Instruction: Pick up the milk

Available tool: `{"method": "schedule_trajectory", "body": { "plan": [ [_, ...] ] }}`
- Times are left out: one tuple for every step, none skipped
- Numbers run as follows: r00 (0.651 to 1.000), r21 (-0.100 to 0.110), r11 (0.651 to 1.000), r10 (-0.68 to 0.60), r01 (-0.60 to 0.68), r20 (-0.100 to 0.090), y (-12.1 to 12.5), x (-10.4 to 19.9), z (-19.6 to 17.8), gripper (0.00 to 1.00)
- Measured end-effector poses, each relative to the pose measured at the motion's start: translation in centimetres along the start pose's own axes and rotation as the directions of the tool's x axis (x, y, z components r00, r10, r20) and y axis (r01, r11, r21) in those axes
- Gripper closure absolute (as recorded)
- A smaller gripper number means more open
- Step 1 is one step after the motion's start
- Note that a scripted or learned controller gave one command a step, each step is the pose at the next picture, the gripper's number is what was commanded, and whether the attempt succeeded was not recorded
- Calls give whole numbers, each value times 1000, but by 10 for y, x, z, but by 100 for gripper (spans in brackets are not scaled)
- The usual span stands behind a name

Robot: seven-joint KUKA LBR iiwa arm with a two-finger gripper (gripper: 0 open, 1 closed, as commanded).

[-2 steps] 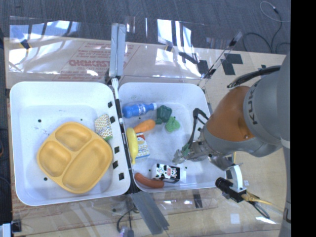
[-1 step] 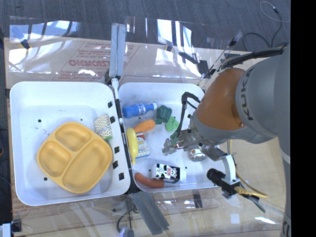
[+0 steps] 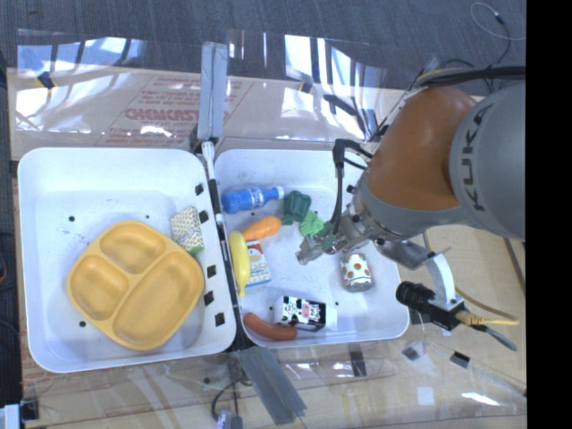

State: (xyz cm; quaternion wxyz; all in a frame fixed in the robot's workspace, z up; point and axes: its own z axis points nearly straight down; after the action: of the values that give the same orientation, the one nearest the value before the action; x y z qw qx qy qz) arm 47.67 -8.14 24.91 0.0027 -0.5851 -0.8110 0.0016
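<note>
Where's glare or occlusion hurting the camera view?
Camera view: window reflections streak the clear sheet behind the bins; the arm covers the right bin's far-right side and shades the gripper; the cow-print milk carton is sharp and glare-free.

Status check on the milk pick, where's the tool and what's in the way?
Tool low in right bin, mid-bin. Milk carton lying near front wall, untouched. Sausage beside it, can nearby.

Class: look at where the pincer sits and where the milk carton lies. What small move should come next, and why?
Probably shift the pincer toward the view's bottom, to above the milk carton. The cow-patterned carton lies near the right bin's front wall beside the sausage, apart from the pincer.
</note>
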Motion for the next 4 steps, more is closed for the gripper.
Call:
{"method": "schedule_trajectory", "body": {
  "plan": [
    [994,4,994,111,-111,0,66,13,-2,100],
    [1000,4,1000,18,-18,-1,14,47,38,100],
    [973,5,973,-230,230,-2,27,86,61,100],
    [977,4,977,-214,214,1,52,162,57,100]
  ]
}}
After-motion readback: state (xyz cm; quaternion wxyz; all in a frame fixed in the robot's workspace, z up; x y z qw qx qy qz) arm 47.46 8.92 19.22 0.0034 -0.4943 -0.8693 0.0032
